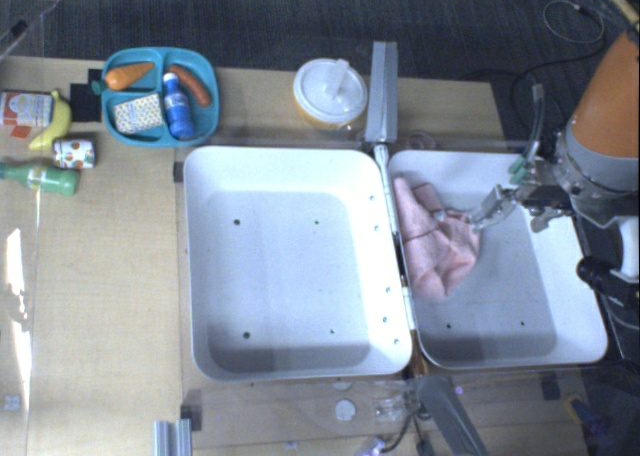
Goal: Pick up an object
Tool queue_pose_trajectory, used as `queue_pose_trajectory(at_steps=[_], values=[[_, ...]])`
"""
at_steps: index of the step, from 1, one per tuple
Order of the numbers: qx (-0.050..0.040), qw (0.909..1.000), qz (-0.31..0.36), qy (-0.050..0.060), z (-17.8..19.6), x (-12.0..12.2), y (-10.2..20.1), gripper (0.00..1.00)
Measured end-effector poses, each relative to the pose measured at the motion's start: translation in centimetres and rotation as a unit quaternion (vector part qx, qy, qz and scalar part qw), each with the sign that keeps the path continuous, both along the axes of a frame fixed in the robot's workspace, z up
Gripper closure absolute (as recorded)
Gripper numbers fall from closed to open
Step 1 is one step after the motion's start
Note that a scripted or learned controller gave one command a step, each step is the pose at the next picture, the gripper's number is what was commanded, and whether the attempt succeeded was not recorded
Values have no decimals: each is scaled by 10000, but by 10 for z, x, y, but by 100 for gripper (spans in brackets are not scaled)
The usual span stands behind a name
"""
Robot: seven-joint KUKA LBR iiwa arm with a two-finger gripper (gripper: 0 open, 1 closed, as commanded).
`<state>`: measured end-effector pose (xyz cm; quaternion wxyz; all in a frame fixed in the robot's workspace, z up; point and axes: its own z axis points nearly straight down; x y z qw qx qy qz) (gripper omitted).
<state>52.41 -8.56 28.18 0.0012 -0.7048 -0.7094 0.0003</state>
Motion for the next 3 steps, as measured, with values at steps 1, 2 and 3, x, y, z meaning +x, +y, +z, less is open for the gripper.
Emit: queue_pose_trajectory(at_steps=[1,2,3], values=[[-5,9972,742,-13,-110,49,-21,0],[-13,9942,1077,-57,-185,63,-17,0],[-37,9873,1586,-103,-189,73,-8,0]])
